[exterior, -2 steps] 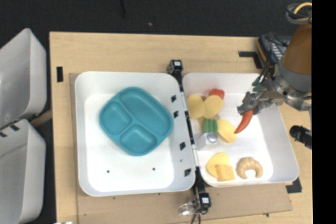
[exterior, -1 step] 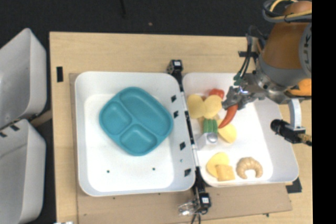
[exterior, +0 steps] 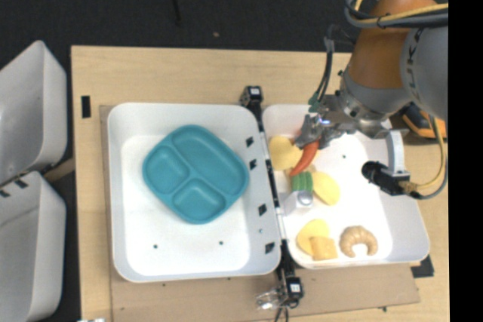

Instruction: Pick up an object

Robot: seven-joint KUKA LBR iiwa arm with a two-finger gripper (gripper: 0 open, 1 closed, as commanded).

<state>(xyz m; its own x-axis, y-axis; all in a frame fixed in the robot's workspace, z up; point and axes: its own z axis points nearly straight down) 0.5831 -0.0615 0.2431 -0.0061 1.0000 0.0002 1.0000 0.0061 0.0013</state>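
Orange carrot (exterior: 305, 157) lies in right bin (exterior: 400, 226) near its far-left corner, long axis slanting toward end effector (exterior: 315, 133), which sits at its upper end; grip state unclear.

Two white bins are sitting side by side, the left bin (exterior: 128, 237) and the right bin (exterior: 400, 230). One teal tray (exterior: 195, 173) is lying in the left one. In the right are lying one carrot (exterior: 305, 157), one croissant (exterior: 358, 239), and four yellowish pieces (exterior: 282, 152) (exterior: 326, 188) (exterior: 312, 231) (exterior: 324, 248).
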